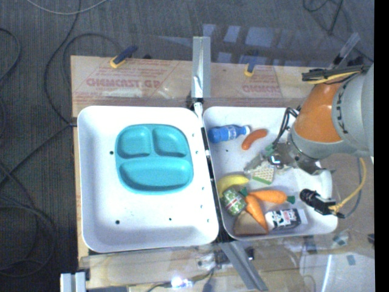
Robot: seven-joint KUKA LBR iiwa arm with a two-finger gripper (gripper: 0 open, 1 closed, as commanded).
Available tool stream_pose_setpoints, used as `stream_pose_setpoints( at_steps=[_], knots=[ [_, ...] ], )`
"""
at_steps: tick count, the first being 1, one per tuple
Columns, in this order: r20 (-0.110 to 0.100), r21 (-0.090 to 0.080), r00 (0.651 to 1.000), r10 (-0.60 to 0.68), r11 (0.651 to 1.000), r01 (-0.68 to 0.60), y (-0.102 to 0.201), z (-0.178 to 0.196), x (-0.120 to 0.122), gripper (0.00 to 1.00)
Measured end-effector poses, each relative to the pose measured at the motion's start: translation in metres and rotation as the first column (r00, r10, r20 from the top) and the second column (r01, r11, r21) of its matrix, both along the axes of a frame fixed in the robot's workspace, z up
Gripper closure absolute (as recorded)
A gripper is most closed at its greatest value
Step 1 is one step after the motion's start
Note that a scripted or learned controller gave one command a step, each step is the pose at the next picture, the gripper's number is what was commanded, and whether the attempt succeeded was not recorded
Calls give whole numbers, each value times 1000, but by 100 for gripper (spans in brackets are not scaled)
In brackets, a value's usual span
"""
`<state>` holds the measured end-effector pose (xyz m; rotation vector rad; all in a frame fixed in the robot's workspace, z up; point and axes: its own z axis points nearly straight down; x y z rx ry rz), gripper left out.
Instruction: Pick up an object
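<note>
My gripper (275,158) hangs low over the middle of the right bin (316,224), under the arm's orange band. It is right above and touching close to a pale, green-edged waffle piece (262,174). Behind it lie a blue bottle (228,132) and an orange sausage shape (254,138). In front of it are a yellow banana (233,182), a green round item (233,202), two carrots (262,202), a brown loaf piece (246,225) and a black-and-white carton (284,218).
The left bin (97,224) holds a turquoise divided plate (154,158). A metal upright (199,72) stands behind the gap between the bins. Cables lie on the dark floor around the bench.
</note>
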<state>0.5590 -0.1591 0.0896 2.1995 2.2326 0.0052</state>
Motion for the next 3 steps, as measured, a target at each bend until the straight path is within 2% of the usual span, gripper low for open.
stream_pose_setpoints(
  at_steps=[1,2,3],
  knots=[
    [3,0,1000,0,1000,0,0,9,1,100],
    [1,1,1000,0,1000,0,0,17,1,100],
    [-9,2,998,55,998,-55,41,105,29,100]
  ],
)
